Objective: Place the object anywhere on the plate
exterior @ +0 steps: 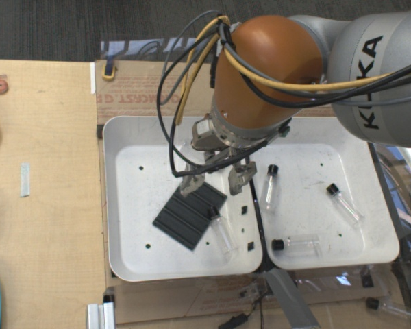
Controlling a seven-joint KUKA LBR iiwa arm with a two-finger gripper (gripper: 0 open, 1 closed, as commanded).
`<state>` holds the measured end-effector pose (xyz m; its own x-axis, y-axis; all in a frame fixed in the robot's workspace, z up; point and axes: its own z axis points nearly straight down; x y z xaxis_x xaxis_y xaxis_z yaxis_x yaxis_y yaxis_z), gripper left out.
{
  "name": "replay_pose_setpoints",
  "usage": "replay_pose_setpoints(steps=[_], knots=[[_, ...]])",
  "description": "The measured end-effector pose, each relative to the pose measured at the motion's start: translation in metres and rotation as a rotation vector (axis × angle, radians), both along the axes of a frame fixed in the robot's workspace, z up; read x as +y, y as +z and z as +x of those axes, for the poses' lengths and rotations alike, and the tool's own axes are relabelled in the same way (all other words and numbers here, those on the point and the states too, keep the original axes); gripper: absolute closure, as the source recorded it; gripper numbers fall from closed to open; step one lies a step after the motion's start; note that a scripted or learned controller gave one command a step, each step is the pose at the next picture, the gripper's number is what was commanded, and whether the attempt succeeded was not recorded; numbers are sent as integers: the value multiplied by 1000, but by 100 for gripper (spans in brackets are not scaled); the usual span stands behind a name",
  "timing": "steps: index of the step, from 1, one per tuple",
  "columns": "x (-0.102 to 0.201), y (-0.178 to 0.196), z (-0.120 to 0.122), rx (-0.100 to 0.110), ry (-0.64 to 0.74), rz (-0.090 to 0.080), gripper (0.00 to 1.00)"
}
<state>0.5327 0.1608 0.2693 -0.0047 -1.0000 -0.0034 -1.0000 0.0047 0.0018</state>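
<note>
Gripper: my gripper (216,180) hangs over the left bin (123,204), fingers spread, nothing between them.
Plate: black ribbed plate (186,216) lies flat in the left bin, just below my fingertips.
Object: probably the clear vial (221,230) touching the plate's right edge, not yet on it.
Progress: placing not done; pickup remains.
Other stock: three black-capped vials (269,186) in the right bin (370,204).
Surface: wooden desk (48,149); dark floor behind.
</note>
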Motion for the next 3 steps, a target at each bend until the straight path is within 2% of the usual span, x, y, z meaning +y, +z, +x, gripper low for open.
replay_pose_setpoints(steps=[1,2,3], knots=[[48,41,64,-2,608,3,0],[67,-32,99,-3,763,3,0],[67,-136,92,-2,563,2,0]])
